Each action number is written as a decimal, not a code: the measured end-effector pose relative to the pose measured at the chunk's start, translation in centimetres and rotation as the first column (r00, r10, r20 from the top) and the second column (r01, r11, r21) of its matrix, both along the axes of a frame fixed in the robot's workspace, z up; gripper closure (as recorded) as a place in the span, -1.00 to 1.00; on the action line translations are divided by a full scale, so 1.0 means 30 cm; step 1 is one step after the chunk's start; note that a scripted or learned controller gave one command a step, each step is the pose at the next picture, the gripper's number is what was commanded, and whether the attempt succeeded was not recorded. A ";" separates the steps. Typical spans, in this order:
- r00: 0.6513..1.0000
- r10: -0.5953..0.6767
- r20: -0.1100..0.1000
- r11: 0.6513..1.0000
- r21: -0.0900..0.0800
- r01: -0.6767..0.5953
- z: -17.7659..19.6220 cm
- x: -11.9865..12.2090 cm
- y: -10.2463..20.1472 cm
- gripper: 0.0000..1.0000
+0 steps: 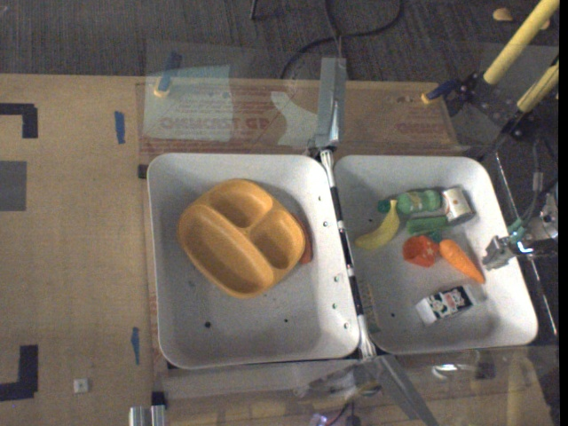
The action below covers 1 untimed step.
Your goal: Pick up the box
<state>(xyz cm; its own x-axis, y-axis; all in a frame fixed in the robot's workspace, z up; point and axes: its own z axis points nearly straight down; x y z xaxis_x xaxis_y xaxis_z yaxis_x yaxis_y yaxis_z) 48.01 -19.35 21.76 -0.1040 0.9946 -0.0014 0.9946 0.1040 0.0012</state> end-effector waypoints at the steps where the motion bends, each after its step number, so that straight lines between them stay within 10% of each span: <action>1: 0.998 -0.060 0.000 0.998 -0.001 0.060 0.609 0.003 -0.102 1.00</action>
